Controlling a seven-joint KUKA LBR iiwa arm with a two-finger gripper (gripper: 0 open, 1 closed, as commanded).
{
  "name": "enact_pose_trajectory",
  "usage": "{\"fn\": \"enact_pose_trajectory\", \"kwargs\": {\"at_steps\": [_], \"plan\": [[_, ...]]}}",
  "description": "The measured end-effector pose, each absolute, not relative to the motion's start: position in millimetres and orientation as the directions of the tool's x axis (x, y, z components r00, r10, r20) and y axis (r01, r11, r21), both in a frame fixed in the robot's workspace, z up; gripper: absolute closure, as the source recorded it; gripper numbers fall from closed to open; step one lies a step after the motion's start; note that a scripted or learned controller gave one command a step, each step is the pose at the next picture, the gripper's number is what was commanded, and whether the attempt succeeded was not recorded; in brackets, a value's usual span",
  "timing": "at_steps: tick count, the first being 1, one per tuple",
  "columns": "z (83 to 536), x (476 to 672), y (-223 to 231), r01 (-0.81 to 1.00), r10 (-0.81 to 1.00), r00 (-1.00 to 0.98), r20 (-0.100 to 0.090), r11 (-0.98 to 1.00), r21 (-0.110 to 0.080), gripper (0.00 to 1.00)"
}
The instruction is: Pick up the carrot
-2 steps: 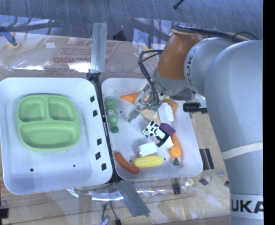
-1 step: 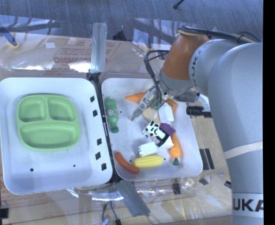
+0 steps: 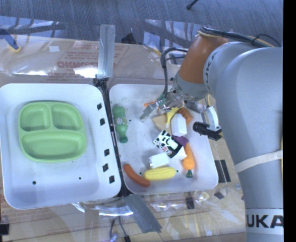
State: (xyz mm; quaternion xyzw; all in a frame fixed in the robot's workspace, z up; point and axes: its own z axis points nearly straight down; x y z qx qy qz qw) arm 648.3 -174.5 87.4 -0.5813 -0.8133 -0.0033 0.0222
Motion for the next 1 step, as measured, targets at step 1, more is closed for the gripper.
{"fn": "enact_pose_trajectory", "kwargs": {"at_steps": [1], "plan": [[106.1,657.0,-207.2,0.995,0.995,-0.103,0.003,0.104,-0.006,0.0]]}}
